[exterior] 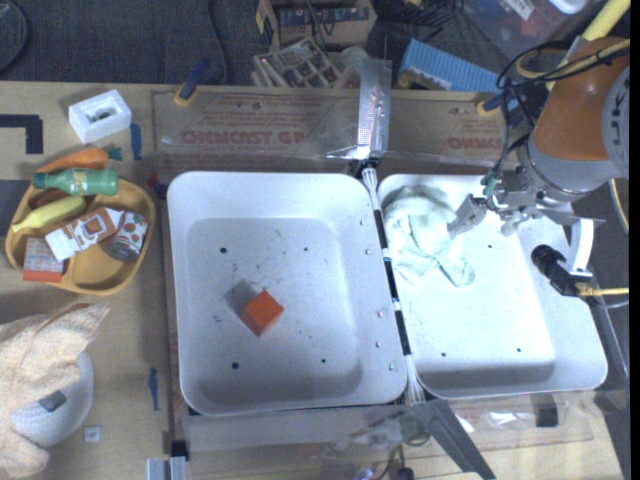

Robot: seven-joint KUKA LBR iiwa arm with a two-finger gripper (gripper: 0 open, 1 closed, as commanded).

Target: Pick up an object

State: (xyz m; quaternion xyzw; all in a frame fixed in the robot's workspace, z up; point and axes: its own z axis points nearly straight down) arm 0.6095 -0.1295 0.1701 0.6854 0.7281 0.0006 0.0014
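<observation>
An orange cube (264,313) lies in the left bin (200,208), touching a small grey block (240,294) on its upper left. A crumpled white cloth (424,234) sits in the upper left part of the right bin (520,358). My gripper (489,218) hangs over the right bin's upper right part, just right of the cloth. Its fingers are open and spread, with nothing between them. One fingertip (463,219) reaches close to the cloth's edge.
A black plug with a yellow cable (556,270) hangs over the right bin's right side. On the bench at the left stand a bowl of toy groceries (78,240), a white box (100,115) and a beige cloth (45,363). Cardboard and clutter line the back.
</observation>
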